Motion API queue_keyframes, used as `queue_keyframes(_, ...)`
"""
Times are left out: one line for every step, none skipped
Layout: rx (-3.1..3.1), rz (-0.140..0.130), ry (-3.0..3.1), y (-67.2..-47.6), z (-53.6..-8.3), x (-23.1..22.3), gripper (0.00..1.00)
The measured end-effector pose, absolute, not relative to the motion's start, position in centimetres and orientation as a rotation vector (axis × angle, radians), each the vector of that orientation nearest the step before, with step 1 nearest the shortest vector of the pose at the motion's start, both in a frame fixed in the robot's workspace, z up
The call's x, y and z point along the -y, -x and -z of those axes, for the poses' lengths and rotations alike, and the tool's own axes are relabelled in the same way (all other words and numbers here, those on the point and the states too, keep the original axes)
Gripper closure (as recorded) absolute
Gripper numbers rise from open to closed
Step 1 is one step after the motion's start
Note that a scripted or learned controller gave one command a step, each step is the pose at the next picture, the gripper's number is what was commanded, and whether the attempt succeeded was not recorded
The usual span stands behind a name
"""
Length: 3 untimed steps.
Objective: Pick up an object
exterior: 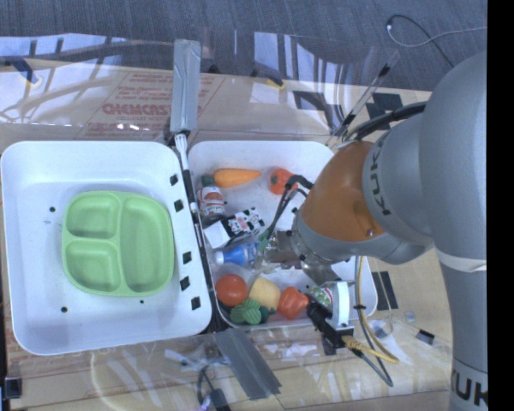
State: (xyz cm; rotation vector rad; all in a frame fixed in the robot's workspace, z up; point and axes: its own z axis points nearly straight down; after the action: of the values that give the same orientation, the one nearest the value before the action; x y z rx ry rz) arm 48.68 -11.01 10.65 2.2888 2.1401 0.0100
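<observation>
The right bin (265,150) holds several small toys: an orange carrot (237,177), a red-orange pepper (280,180), a small red-labelled can (212,202), a black-and-white piece (241,223), a clear bottle with a blue part (238,253), a red tomato (231,289), a yellow piece (264,294), a green piece (249,313) and a red piece (293,302). My gripper (272,251) hangs low over the middle of this bin, right beside the blue bottle, with the orange wrist band (347,204) above it. The wrist hides the bin's right half.
The left bin (26,169) carries a light green divided plate (118,242). A grey strip (185,84) lies along the divider between the bins. Cables (368,332) trail past the right bin's front corner, and clear plastic sheeting (111,101) lies behind the bins.
</observation>
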Motion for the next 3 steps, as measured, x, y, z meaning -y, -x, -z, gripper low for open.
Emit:
queue_keyframes(-2.140,-0.010,-2.288,-48.7,-10.7,11.0,0.00)
queue_keyframes(-2.318,0.003,-2.126,-55.4,-9.1,10.8,0.00)
queue_keyframes(-2.356,0.002,-2.080,-59.5,-9.2,11.8,0.00)
